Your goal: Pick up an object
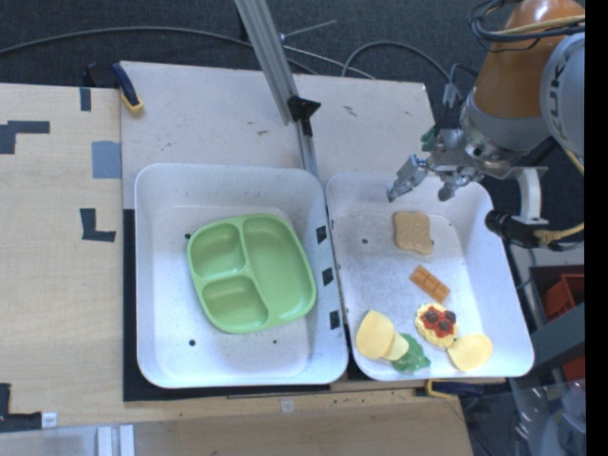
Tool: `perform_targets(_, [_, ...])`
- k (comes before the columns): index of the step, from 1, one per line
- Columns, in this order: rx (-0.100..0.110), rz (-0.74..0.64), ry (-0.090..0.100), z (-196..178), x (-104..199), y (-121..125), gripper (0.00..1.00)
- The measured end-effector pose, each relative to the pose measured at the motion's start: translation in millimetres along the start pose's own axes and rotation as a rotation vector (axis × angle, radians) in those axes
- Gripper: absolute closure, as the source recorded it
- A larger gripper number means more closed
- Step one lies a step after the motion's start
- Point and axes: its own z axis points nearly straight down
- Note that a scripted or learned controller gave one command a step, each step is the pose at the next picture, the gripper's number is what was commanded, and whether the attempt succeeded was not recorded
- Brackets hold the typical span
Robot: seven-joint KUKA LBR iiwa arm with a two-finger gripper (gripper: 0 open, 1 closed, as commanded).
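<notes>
Hovering over the far end of the right bin (494, 255), the pincer (423, 183) stands wide apart with nothing between its prongs, so the pick looks not yet begun. Nearest below lies the toast slice (414, 233), untouched on the bin floor.

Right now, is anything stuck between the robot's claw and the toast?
No. The open gripper hangs just above the toast in the right bin, with bare white floor between them. The other food lies nearer the front.
</notes>
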Motion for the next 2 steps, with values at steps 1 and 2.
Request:
perform_targets(1, [0.000, 0.000, 0.000, -0.1, 0.0, 0.0, 0.00])
perform_targets(2, [0.005, 0.001, -0.001, 45.1, -0.7, 4.4, 0.00])
